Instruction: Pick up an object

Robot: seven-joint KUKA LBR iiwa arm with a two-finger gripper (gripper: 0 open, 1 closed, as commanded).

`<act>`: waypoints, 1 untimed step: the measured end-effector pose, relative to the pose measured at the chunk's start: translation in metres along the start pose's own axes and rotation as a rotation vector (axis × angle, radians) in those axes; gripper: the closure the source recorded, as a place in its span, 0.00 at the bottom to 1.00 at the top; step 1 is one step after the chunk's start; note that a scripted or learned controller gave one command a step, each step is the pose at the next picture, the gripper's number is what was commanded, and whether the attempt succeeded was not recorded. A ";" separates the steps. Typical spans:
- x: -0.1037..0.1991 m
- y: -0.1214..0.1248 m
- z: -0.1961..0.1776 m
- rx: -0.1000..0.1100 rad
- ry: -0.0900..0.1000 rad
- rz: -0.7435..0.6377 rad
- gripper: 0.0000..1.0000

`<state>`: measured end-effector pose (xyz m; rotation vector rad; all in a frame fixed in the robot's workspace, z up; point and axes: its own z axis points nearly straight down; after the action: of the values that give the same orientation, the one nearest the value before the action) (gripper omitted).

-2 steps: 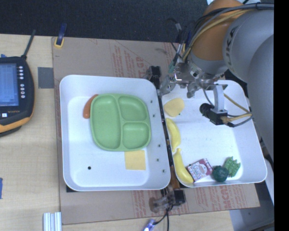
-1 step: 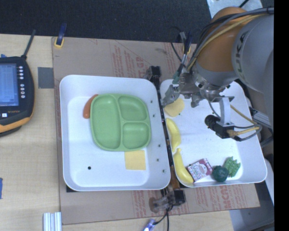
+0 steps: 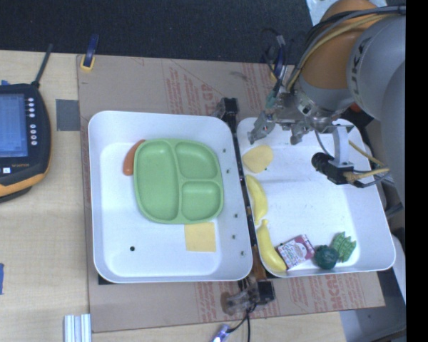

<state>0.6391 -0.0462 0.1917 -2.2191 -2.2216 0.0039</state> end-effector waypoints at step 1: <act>-0.051 -0.080 0.091 0.004 -0.001 -0.002 0.00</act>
<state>0.5589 -0.0975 0.1012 -2.2150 -2.2228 0.0092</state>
